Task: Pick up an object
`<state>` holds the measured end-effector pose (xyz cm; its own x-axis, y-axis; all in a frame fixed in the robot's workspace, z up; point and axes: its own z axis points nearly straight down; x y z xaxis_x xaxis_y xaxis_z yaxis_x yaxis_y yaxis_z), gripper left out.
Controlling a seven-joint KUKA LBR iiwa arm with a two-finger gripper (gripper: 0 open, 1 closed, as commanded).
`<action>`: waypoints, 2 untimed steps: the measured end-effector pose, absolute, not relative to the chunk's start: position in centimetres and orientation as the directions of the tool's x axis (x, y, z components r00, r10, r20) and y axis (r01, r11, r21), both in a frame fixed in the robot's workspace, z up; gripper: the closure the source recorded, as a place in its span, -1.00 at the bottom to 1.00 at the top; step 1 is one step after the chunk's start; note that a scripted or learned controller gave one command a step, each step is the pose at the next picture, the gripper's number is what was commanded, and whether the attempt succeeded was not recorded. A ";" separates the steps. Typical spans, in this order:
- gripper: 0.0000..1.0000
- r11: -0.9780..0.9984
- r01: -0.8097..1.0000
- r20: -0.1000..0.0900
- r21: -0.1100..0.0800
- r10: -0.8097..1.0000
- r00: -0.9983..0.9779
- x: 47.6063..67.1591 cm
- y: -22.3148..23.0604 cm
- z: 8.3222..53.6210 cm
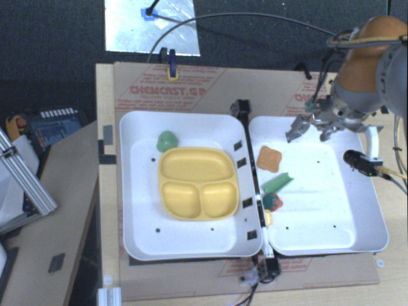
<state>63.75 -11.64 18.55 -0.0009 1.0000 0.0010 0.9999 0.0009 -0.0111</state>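
Note:
In the right bin (pixel 331 234) an orange waffle-like piece (pixel 269 159) lies near the left wall. Below it rests a green wedge (pixel 278 183). A small red and blue toy (pixel 273 201) and a yellow bit (pixel 267 218) sit by the divider. My gripper (pixel 311 127) hangs over the bin's upper part, to the right of and above the orange piece, apart from it. Its fingers (pixel 297 131) are spread open with nothing between them. A small green round object (pixel 167 140) lies in the left bin (pixel 137 190).
A yellow three-compartment plate (pixel 196 182) fills the middle of the left bin. A black clip (pixel 242 109) sits at the top of the divider between the bins. A black part of the arm (pixel 361 162) juts over the right bin's right side. Cables run behind.

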 end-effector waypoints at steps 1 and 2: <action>-1.00 0.003 1.000 0.000 0.001 1.000 -0.003 64.1 -11.6 19.3; -1.00 0.001 1.000 -0.001 0.000 1.000 -0.001 64.1 -12.2 15.0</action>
<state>64.09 -12.20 15.00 -0.0011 1.0000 -0.0007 1.0000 0.0011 -0.0001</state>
